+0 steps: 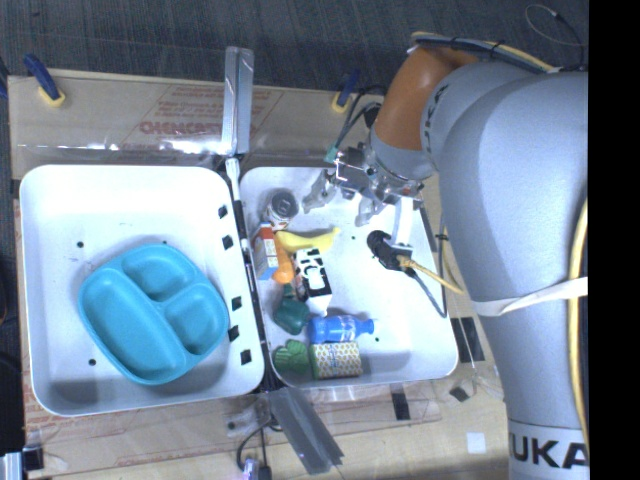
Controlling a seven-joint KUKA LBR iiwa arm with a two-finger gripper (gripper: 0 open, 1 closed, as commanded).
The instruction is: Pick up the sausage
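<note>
My claw (345, 190) hangs over the right bin's (425, 353) far edge; I cannot tell its grip. Clutter crowds that bin's left wall.

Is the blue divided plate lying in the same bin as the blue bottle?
No, the blue divided plate lies in the left bin, while the blue bottle lies in the right bin among other items.

The sausage (266, 249), reddish-brown, lies lengthwise against the right bin's left wall.

bench (120, 108); left bin (60, 198), right bin (425, 343)
</note>
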